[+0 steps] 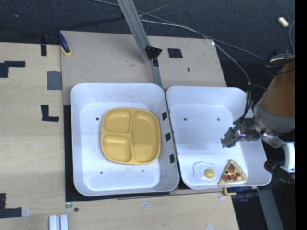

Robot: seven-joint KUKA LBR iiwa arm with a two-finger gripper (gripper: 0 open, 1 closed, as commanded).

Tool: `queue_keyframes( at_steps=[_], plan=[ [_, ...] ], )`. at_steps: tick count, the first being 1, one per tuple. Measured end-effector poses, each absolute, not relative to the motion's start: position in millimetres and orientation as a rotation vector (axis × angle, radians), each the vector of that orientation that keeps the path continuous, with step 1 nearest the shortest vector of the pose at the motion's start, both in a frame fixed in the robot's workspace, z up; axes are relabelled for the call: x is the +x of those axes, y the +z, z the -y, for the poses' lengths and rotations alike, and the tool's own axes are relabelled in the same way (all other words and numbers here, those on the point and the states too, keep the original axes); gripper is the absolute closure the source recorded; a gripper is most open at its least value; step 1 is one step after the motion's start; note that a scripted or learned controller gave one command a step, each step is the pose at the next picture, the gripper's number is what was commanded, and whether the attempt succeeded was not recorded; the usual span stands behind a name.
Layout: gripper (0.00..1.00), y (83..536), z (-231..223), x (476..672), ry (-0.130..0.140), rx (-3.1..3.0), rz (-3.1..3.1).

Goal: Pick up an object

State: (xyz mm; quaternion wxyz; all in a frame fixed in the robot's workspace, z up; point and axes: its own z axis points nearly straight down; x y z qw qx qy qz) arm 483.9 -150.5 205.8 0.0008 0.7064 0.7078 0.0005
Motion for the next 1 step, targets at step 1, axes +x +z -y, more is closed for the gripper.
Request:
queue_keyframes(
  at_steps=[1],
  plan=[
    [1.00,253.1,150.2,484.6,0.002,2.218,-2.222]
  ],
)
